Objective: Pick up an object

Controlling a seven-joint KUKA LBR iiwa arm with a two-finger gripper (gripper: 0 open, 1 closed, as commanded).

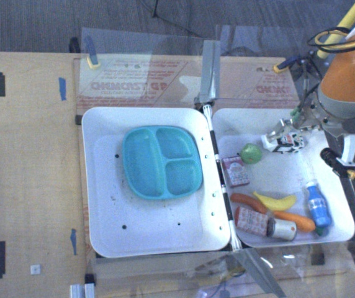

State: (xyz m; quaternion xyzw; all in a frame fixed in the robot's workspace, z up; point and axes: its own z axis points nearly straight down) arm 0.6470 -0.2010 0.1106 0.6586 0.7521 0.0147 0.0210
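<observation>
2 shallow white bins side by side on bench. Left bin [103, 228]: 1 teal divided plate [162, 161] with 3 compartments, lying flat near middle. Right bin [345, 228]: small dark-red box [235, 171] by left wall, green ball [251, 153] just beside it; below, 2 orange carrots [248, 201] [297, 220], yellow banana [275, 200] between them, red can [264, 223] on its side near front wall; blue bottle [318, 207] toward right. Gripper [283, 140] over far part of right bin, near green ball, touching none of these; fingers apart or together, impossible to tell
</observation>
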